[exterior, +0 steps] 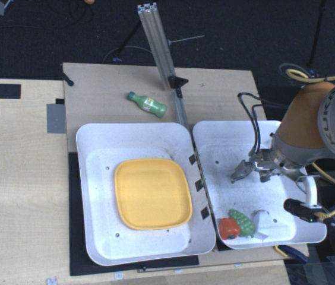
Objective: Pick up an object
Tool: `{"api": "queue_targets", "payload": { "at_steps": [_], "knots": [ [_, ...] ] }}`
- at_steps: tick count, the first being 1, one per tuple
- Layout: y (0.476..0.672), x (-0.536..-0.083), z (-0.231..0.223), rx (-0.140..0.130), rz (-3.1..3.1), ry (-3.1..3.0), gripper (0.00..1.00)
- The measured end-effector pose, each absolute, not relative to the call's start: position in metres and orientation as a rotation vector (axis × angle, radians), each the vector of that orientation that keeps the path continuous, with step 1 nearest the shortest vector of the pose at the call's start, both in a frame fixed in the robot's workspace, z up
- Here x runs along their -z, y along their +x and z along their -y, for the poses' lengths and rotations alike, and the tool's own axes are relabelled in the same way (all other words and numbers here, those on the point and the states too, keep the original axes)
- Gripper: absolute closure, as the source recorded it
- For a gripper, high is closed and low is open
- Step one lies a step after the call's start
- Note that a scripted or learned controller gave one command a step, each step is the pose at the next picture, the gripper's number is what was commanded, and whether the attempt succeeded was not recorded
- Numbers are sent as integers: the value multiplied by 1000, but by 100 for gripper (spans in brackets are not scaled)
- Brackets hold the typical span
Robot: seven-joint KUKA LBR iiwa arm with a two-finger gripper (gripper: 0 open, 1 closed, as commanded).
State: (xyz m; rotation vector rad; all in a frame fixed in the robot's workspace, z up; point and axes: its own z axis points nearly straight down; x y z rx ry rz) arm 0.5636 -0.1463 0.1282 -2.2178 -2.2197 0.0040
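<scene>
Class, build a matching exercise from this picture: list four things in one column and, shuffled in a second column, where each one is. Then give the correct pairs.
Things:
1. yellow plate
2. green bottle
3. red and green toy
4. gripper

Places:
A. on the bench behind the bins
B. near corner of the right bin
C. left bin
D. above the middle of the right bin

Pairs: 1-C, 2-A, 3-B, 4-D

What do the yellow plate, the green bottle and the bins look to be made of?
Yellow plate: likely plastic, matte, uniform colour, soft rounded rim. Green bottle: probably plastic, slightly glossy with a pale label; too small to be sure. White bins: look like moulded plastic or foam, dull speckled surface, rounded corners; the look leaves it open.
</scene>
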Motion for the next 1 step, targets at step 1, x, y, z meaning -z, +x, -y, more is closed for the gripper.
{"api": "queue_targets", "payload": {
  "at_steps": [1],
  "knots": [
    [564,-91,146,0,2222,-2221,0]
  ]
}}
